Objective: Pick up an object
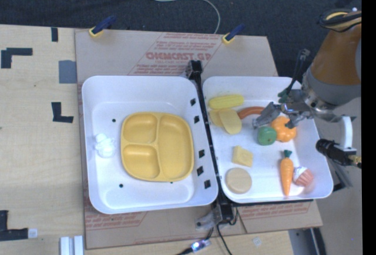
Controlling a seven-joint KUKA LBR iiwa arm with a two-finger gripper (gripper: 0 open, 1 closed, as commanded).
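Note:
My gripper (278,120) hangs over the right bin (267,84), near its right side, reaching in from the right. Its two grey fingers (265,114) stand spread apart and open. Just below them lie an orange round fruit (285,131) and a green pepper (266,136), touching each other. The orange fruit sits partly under the gap between the fingers, and I cannot see it gripped. Nearby in the same bin are a corn cob (226,101), a pale yellow piece (230,121), a red sausage (250,111), a cheese wedge (242,156), a round cookie (238,180) and a carrot (286,172).
A pink and white item (304,178) lies in the right bin's near right corner. The left bin (97,95) holds a yellow divided plate (157,146) and a small white object (104,144). A black divider (201,124) runs between the bins. The arm's body (335,66) looms over the right rim.

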